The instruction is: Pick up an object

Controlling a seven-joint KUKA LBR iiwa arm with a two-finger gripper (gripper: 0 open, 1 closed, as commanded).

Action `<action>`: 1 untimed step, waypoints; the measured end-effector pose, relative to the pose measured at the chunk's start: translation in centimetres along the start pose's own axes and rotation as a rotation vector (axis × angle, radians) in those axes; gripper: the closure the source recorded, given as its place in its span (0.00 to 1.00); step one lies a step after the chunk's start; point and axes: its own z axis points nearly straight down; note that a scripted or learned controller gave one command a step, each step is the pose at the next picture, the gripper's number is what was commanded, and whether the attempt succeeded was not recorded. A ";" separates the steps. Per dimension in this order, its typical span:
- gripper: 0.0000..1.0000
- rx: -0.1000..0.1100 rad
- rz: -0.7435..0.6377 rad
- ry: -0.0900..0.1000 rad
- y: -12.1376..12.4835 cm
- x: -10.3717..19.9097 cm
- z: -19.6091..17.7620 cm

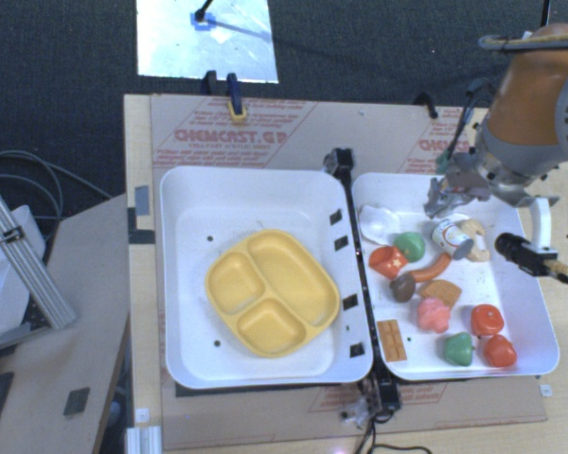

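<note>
The right white bin [540,334] holds several toy foods. Among them are a white piece [379,220], a green piece [410,245], a red pepper [387,261], an orange sausage [433,268], a pink piece [433,315], a red tomato [487,320] and a small silver can [452,236]. My gripper [450,199] hangs over the far part of this bin, just above the can and right of the white piece. Nothing is seen held in it.
The left bin [185,253] carries a yellow divided plate [270,292]. An orange cracker [391,340] lies by the divider between the bins. A green piece [458,349] and a red piece [499,351] sit at the near right. A black fitting [519,251] juts over the right rim.
</note>
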 end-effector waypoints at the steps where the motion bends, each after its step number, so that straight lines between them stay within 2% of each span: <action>1: 1.00 0.003 -0.004 0.002 -1.8 5.7 -2.3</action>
